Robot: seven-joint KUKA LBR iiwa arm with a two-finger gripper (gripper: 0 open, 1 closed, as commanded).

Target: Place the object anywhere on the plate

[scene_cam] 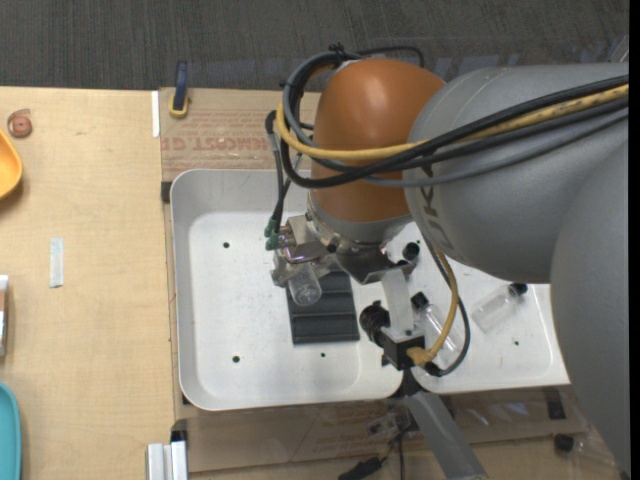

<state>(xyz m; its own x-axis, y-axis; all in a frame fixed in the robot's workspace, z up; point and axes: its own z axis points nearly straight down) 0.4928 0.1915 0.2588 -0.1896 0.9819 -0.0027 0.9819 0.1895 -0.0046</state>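
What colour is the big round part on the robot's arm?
Orange. The round band shows in the camera view, just above the wrist, over the left white bin.

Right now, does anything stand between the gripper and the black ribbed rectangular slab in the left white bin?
Only a small clear plastic cylinder, lying at the upper edge of the black ribbed rectangular slab, directly below the gripper. Nothing else visible in the left white bin stands between them.

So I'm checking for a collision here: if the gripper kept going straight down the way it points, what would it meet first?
Probably the dark ridged block lying on the floor of the left white bin, directly under the gripper. Depth is hard to judge from above, so the remaining gap is unclear.
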